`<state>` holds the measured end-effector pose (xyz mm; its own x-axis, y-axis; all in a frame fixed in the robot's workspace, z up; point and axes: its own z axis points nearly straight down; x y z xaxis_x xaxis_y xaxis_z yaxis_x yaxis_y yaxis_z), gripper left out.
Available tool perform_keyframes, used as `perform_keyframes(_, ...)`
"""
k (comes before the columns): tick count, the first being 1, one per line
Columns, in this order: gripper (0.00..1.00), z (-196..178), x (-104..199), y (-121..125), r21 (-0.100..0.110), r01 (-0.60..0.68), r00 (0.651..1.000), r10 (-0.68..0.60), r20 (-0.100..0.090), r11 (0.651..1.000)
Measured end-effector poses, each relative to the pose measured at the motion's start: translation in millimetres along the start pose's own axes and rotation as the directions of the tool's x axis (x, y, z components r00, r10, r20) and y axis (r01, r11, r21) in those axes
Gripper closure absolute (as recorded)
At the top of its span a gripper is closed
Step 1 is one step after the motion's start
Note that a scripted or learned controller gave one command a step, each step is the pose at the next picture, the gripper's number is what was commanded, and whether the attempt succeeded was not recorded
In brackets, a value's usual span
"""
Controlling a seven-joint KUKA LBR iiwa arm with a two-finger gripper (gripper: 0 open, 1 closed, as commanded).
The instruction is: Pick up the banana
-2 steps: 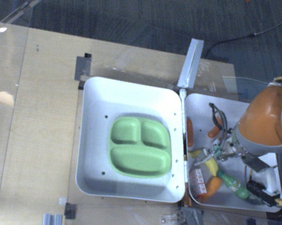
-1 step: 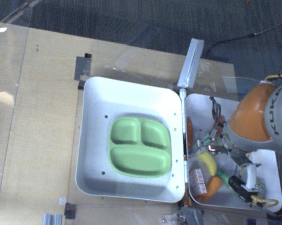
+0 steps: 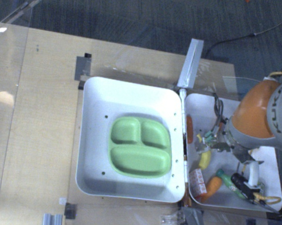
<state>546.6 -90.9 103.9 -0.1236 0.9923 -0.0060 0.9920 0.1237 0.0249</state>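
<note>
My claw [image 3: 213,141] hung low over the right-hand bin [image 3: 199,104] of the 2, near its left wall. I could not tell whether it was open or closed (my own wrist hid too much of it). The banana [image 3: 204,159], small and yellow, lay on the bin floor just below my claw as the camera saw it, so close that I could not tell whether we touched. Further below the claw lay an orange carrot [image 3: 214,185] and, just left of that, a red and white packet [image 3: 198,180]. A green stick-like thing [image 3: 223,175] lay below and slightly right of the claw. To the claw's left, against the bin wall, lay a reddish sausage-shaped piece [image 3: 190,129]. Well left of my claw, the other bin [image 3: 93,129] held 1 green divided tray [image 3: 141,146] with 3 compartments.
</note>
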Motion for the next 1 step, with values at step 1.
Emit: perform_keyframes(1, 1.00, -140.3, 35.0, 93.1, 0.018, -0.116, 0.993, 0.116, -0.002, 0.993)
